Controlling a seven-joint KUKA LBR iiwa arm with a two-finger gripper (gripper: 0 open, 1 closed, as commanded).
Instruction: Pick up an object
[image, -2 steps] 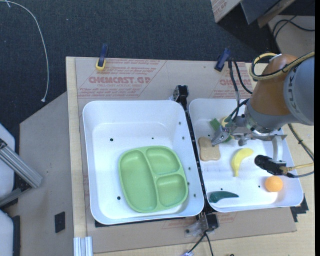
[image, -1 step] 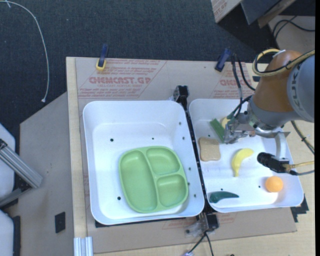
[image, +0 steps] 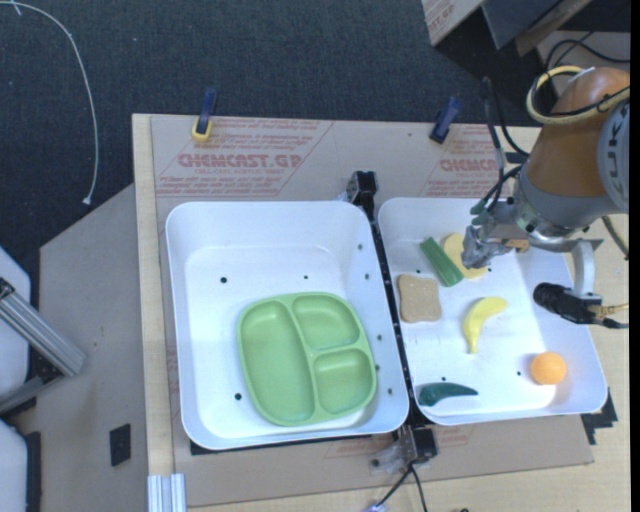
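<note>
Grey with an orange band, the arm reaches in from the right and sets its end effector (image: 478, 248) low over the far part of the right bin (image: 510, 388). It sits right above a pale yellow disc (image: 456, 247) and covers part of it. From this slant I cannot tell whether the end effector is released or clenched, and nothing can be seen gripped in it.

A green block (image: 440, 261) lies just left of the disc, touching or overlapping its edge. A tan slab (image: 419, 298) lies nearer the camera, close to the bin's left wall. A banana (image: 483, 320) lies near the bin's middle, apart from the slab. An orange ball (image: 548, 369) rests towards the near right corner. A dark teal piece (image: 446, 393) lies along the near wall.

The left bin (image: 190, 250) holds a green divided plate (image: 268, 350) lying flat in its near half. Both bins stand side by side on the brown worktop (image: 250, 150).
</note>
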